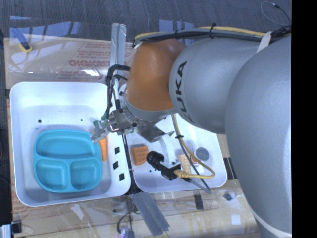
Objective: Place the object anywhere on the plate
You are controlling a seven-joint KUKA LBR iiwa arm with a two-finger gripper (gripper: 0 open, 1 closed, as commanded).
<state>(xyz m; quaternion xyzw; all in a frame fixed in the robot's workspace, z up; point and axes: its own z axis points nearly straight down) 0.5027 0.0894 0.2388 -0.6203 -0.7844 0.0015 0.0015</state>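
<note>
Orange, a small carrot-like stick [103,149] hangs pinched in the gripper [101,134] beside the blue sectioned plastic plate's [67,160] right rim (frame's lower left); released here, it likely lands off-plate.

The arm [237,83] is a bulky rounded casing in light grey, with a glossy orange band [151,76] above the wrist. Dark grey letters "UKA" [180,90] run down the shell beside the band. Black and yellow cables [198,32], bound by ties, run along its far side. A thin yellow cable [190,168] loops near the wrist.
</note>
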